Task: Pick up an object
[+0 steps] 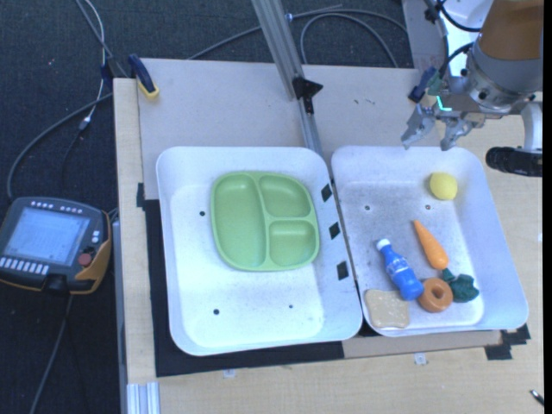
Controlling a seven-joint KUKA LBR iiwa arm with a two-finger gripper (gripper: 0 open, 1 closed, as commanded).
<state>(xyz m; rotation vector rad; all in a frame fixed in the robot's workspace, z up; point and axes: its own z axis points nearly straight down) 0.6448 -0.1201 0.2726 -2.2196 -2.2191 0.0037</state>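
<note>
Overhead, the jaws (435, 134) hang open, holding nothing, above the right bin's (509, 257) far rim, near the lemon (443, 185).

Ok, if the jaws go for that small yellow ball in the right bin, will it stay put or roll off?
The small round yellow ball looks smooth and has no flat side, so a nudge would probably send it rolling. It sits alone on the open floor of the right white bin, nothing bracing it. It is probably light, so an off-centre pinch might squirt it sideways.

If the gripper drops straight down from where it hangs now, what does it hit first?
Probably the far rim of the right bin. The gripper, fingers open, hangs over that edge; the lemon lies nearer the camera. Depth is uncertain.
</note>
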